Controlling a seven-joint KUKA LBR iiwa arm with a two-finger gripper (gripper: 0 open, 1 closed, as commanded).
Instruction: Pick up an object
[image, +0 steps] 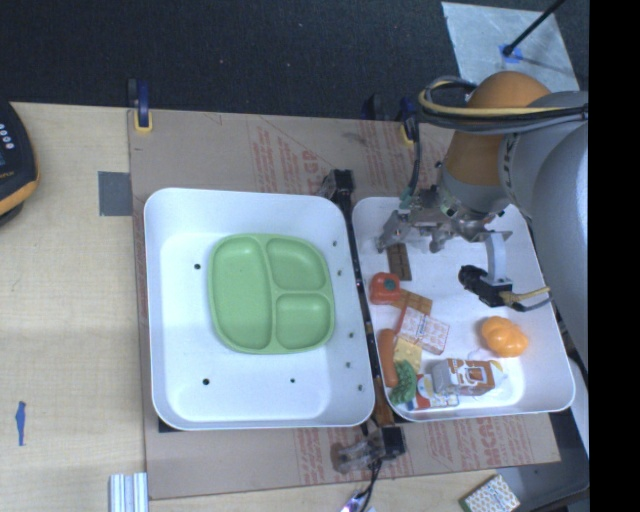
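Note:
My gripper (413, 238) hangs over the back left part of the right bin (540, 300), open, with nothing between its fingers. Just below it lies a brown stick (400, 263), and beyond that a red-orange toy (385, 289). Further forward are a pale printed packet (426, 331), an orange fruit (502, 337), a carrot-like piece (386, 350), a green leafy piece (403, 379) and a flat wrapped packet (462, 378). The arm covers the bin's back right corner.
The left bin (180, 330) holds a green divided plate (270, 293). Both bins rest on a cardboard sheet (250, 150) on the wooden bench. A dark device (12, 160) sits at the far left edge.

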